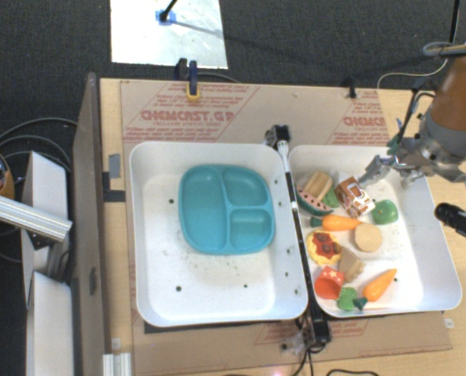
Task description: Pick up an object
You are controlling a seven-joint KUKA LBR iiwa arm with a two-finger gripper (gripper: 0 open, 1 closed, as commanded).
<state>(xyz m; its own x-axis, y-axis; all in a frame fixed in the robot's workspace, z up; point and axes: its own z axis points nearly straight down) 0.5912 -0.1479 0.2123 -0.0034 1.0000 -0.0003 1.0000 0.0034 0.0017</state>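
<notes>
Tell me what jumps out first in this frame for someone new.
The turquoise divided tray lies alone in the left bin, the biggest block of colour. The right bin holds a crowded heap of toy food, including two carrots, a watermelon slice and a pizza piece. The gripper reaches in from the right over that bin's far edge, near a small red and white carton.

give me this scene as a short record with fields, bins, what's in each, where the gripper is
left bin: holds a blue divided plate
right bin: pile of toy food, including two carrots, a watermelon slice, a small carton, a green piece
gripper: over the right bin's far side, just above the carton
held: nothing visibly between the fingers
arm: enters from the right
</notes>
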